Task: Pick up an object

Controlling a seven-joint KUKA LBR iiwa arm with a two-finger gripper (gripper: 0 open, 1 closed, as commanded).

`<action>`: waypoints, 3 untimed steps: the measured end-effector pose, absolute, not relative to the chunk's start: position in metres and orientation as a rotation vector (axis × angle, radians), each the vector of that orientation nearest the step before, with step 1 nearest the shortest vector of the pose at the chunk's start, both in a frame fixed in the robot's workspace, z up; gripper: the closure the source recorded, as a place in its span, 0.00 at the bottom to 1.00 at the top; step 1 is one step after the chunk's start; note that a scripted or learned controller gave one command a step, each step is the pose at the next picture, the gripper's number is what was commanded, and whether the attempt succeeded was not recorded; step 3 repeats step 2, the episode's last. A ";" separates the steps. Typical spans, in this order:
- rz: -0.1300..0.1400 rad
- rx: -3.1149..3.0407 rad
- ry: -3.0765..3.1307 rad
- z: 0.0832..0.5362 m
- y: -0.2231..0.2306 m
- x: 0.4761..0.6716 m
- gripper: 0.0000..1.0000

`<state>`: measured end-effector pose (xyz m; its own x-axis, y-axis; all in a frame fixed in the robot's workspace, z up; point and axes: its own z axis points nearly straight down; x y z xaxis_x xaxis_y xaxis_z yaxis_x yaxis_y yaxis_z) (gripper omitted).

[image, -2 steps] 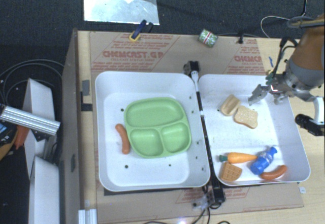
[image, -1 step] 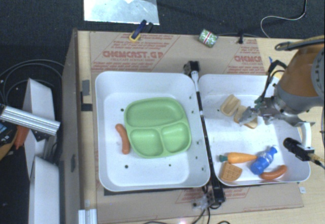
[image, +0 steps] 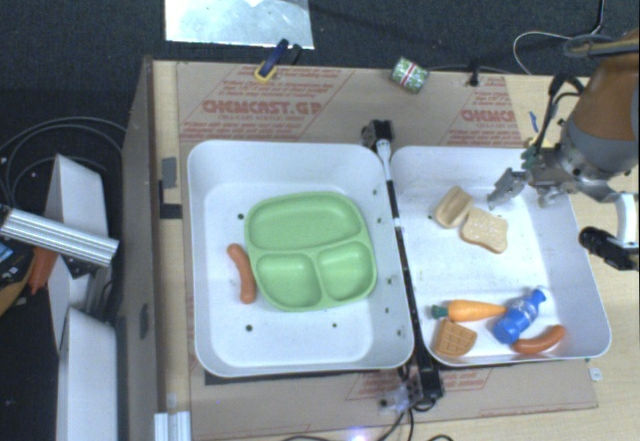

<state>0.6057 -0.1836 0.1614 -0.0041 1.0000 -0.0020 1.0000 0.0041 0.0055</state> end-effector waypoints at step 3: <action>-0.001 2.220 2.222 0.099 -0.197 0.549 0.00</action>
